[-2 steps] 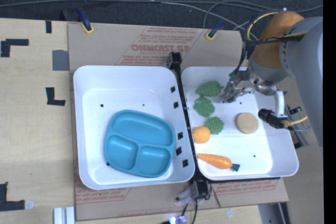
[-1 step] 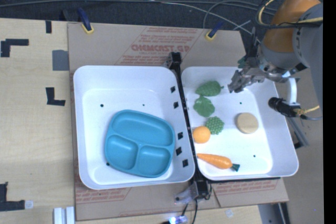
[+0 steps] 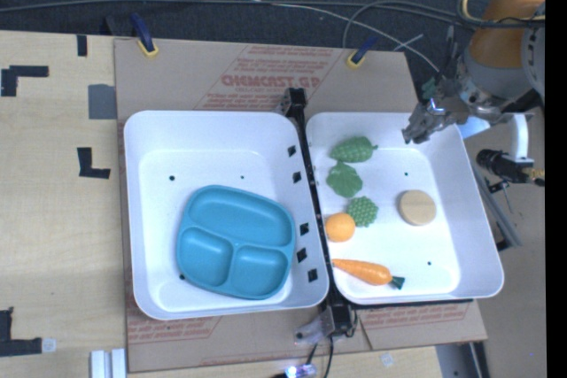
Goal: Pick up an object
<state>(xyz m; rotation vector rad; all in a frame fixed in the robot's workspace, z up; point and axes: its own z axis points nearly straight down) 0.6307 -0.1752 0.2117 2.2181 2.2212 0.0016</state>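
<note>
- Camera view: you see two white bins side by side; take the right bin (image 3: 443,279) as your landmark.
- Left of it, touching along a black divider, is the left bin (image 3: 151,155), which holds a blue divided tray (image 3: 235,242).
- Inside the right bin, along its left half, you find a green leafy toy (image 3: 353,150) at the far end, a second green piece (image 3: 345,181) just nearer, and a knobbly green piece (image 3: 362,211) beside an orange ball (image 3: 340,227).
- A carrot (image 3: 361,271) lies near the bin's front wall; a tan round disc (image 3: 416,208) sits alone toward its right side.
- The gripper (image 3: 418,131) hangs over the bin's far right corner, apart from every toy, nothing between its fingers; how wide they stand you cannot tell.
</note>
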